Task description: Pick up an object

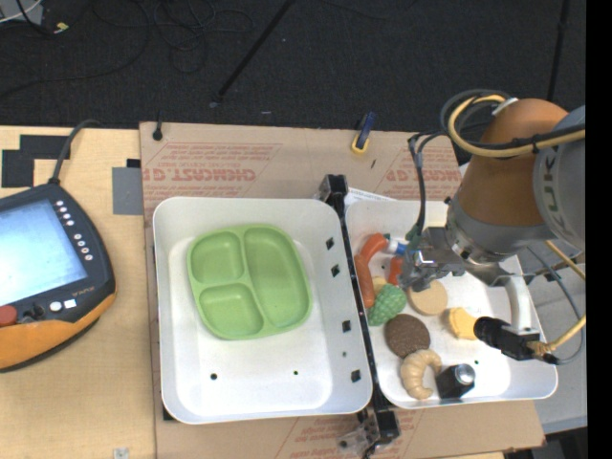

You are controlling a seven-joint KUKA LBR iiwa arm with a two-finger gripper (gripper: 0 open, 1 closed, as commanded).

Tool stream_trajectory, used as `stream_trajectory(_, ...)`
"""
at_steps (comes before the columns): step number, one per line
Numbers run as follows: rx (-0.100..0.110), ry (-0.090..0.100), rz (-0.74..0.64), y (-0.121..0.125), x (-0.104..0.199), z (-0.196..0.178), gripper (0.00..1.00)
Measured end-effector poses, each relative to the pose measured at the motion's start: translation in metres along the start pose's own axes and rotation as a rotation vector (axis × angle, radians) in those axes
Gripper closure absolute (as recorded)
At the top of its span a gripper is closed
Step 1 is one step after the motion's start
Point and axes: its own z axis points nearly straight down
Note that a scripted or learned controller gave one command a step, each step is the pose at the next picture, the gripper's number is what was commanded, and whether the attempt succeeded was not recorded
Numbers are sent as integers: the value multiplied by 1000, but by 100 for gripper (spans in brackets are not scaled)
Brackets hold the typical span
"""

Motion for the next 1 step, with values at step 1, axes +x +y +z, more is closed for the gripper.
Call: stream_trajectory(1, -3, 0, 1, -3, -2, -10, 100)
